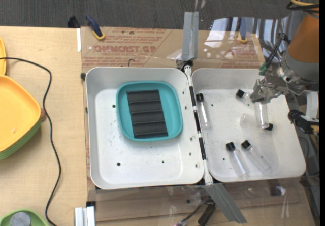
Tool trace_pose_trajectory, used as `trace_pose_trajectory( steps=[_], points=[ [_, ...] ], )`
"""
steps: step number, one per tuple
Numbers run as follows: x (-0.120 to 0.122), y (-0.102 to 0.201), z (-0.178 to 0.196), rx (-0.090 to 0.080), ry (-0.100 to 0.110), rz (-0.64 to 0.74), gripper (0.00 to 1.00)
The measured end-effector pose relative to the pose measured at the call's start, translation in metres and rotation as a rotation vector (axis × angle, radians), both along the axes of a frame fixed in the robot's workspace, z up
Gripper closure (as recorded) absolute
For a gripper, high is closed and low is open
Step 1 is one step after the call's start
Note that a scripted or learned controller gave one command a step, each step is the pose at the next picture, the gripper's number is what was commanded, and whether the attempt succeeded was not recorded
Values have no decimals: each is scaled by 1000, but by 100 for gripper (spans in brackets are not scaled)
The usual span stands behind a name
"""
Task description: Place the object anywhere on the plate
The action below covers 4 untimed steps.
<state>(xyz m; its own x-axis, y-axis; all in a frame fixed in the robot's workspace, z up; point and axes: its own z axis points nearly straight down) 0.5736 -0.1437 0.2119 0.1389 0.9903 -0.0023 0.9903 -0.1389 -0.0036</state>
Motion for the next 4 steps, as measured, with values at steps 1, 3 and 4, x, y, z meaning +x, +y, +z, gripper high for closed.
trace_pose_trajectory(
  steps=[1,3,4],
  points=[
    [10,74,-22,2,0,278,100],
    [-14,151,-21,2,-1,339,0],
    [-2,94,6,1,-2,397,0]
  ],
)
